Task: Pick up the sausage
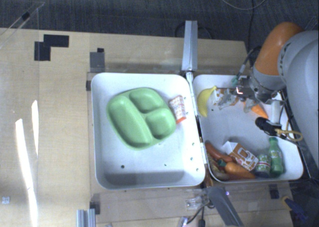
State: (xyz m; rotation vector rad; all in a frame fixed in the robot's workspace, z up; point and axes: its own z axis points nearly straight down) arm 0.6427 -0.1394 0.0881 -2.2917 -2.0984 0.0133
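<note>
Two white bins sat on the table (60, 136). The left bin (107, 171) held one green divided plate (142, 116) and one small packet (178, 108). The right bin (234, 131) held one yellow lemon (205, 99), one sausage (217, 151) at its front left corner, one carrot (238, 170), one carton (243, 157) and two green bottles (274, 156). The gripper (224, 97) hovered beside the lemon; whether its jaws were open, I could not tell.

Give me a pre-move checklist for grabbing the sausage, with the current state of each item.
1. Sausage located, right bin's near-left corner: ok.
2. Gripper above the sausage: not ok; it sits at the far side by the yellow item.
3. Jaws open: cannot tell.
4. Gripper free of any object: cannot tell.
5. Room around the sausage: not ok; a carrot and a printed packet crowd it.
6. Green divided plate out of the way, in the left bin: ok.
</note>
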